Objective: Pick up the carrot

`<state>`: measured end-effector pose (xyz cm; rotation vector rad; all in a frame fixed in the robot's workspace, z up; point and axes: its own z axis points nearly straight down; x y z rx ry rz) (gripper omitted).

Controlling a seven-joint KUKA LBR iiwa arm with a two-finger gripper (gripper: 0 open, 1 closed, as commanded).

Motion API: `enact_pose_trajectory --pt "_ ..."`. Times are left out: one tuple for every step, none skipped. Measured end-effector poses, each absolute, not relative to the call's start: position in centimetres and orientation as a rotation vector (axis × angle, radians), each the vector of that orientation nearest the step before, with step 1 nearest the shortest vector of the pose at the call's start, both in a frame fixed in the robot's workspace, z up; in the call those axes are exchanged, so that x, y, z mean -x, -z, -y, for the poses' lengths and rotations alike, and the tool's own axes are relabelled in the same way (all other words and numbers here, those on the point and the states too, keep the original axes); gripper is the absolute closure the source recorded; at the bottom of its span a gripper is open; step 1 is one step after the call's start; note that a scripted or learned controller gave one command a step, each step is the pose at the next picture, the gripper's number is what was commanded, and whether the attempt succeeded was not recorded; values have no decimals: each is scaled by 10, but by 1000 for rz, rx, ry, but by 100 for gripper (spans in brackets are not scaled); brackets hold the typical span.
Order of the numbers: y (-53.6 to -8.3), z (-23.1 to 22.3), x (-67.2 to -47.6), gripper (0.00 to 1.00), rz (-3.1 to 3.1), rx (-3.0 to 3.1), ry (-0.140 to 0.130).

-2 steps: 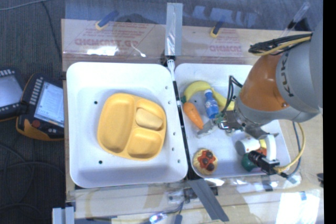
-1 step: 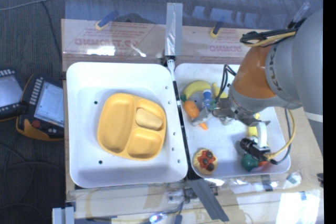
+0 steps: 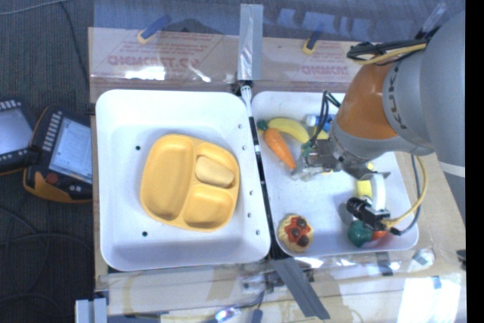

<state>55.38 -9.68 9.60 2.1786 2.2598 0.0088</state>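
The approach is in hand: the pincer (image 3: 308, 163), whose opening I cannot tell, hovers just beside the carrot (image 3: 278, 147) at nine o'clock in the right bin (image 3: 333, 242), so it must next shift toward ten o'clock and close.

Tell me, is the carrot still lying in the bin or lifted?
Lying in the bin. The carrot rests flat on the right bin's floor beside the banana, with the gripper just right of it.

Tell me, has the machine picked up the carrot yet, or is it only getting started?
Not yet, it seems. The carrot lies on the floor of the right bin, beside the banana. In hand: the arm's gripper is down in that bin, just right of the carrot. Left: grasping it and lifting it.
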Motion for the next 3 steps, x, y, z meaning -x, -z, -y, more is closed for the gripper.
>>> enact_pose_trajectory --pt "-180 20 -626 100 -1798 -2577 14" --pt "-217 -30 -536 100 -1968 -2453 15" --pt "-217 -30 -536 0 -1968 -2453 15"
